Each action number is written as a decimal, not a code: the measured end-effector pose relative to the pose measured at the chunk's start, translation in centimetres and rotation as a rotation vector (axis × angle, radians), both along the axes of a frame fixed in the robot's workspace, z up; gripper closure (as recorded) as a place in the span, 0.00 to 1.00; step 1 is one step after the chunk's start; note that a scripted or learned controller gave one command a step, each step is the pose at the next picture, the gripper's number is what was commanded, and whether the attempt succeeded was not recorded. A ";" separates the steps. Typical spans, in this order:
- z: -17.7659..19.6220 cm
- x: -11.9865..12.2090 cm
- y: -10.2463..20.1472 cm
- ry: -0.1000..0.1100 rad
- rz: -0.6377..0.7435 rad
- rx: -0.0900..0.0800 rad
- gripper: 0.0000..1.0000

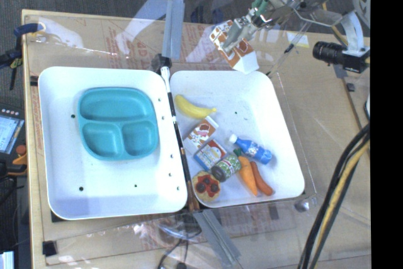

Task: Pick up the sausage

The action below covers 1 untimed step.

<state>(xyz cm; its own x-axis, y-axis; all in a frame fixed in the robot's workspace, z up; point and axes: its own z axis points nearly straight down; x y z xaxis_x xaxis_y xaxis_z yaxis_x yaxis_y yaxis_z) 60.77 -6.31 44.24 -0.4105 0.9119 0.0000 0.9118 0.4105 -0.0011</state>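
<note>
The sausage [262, 180], a short reddish-orange link, lies at the near right of the right bin [277, 107], touching an orange carrot [247, 175] on its left. My gripper [238, 34] hangs well away from it, over the right bin's far rim, under the orange-banded wrist. Its fingers are shut on a small orange and white carton [238, 53], which is lifted off the bench.
The right bin also holds a banana [194, 108], a blue bottle [252, 150], two small cartons [204, 142], a dark jar [225, 168] and a small tart [208, 186]. A blue divided tray [119, 121] sits in the left bin [56, 167].
</note>
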 end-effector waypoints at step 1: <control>-17.1 2.2 6.6 0.007 0.088 0.000 1.00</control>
